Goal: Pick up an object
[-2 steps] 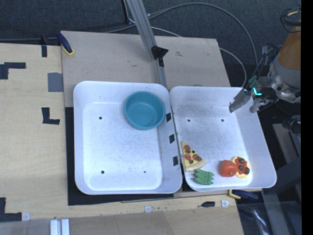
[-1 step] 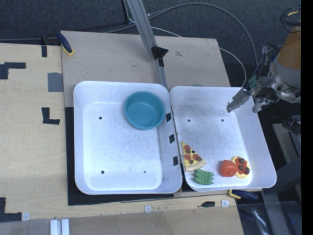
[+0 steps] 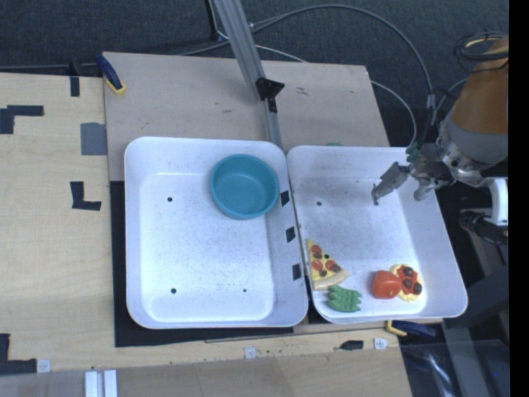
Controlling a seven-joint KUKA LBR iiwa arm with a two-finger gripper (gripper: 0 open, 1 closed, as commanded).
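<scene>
Over in the left bin [image 3: 157,246] a blue bowl [image 3: 245,186] is sitting upright near the back right corner, close against the divide. Crossing into the right bin [image 3: 364,230], the toys are all huddling along the near edge: a pizza slice [image 3: 323,267] is lying beside the left wall, a green piece [image 3: 345,299] is resting just in front of it, and a red and yellow toy [image 3: 395,283] is sitting further right, near the front right corner. Further right and toward the back, the gripper [image 3: 400,184] is hanging over the far right part of that bin, its fingers [image 3: 385,184] standing apart with nothing between them. So the catch is all ahead: the toys are lying toward the near edge from the fingers, well apart from them, with the red and yellow toy looking nearest, more or less straight forward. The pizza slice is running its long axis front to back along the wall, which looks a tighter pick.
</scene>
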